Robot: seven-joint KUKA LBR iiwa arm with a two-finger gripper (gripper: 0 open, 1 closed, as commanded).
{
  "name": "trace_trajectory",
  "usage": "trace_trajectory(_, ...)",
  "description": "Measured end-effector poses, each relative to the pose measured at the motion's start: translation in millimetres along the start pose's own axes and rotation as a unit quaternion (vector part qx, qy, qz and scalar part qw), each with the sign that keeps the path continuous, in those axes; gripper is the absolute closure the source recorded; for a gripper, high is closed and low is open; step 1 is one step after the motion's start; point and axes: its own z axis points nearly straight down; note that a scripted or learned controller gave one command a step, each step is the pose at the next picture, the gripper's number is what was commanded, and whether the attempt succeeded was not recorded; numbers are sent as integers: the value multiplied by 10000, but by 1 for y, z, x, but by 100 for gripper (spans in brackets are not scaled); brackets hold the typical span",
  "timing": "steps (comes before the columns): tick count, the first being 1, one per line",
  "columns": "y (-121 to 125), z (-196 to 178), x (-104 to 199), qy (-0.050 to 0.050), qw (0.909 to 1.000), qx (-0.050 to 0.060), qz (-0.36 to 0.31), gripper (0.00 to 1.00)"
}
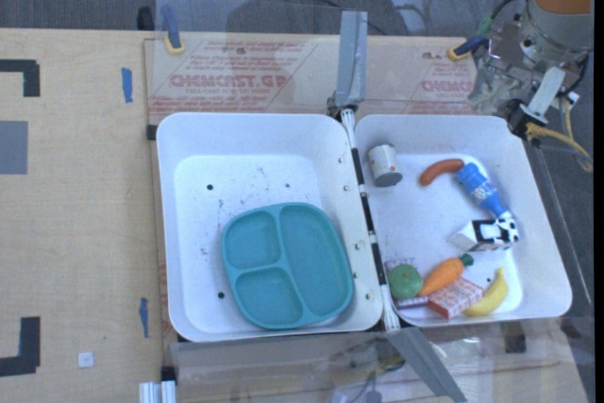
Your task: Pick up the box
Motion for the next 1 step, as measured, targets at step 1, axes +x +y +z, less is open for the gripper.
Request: trace_trajectory(1,-15,101,35,4,10000,35,87,100)
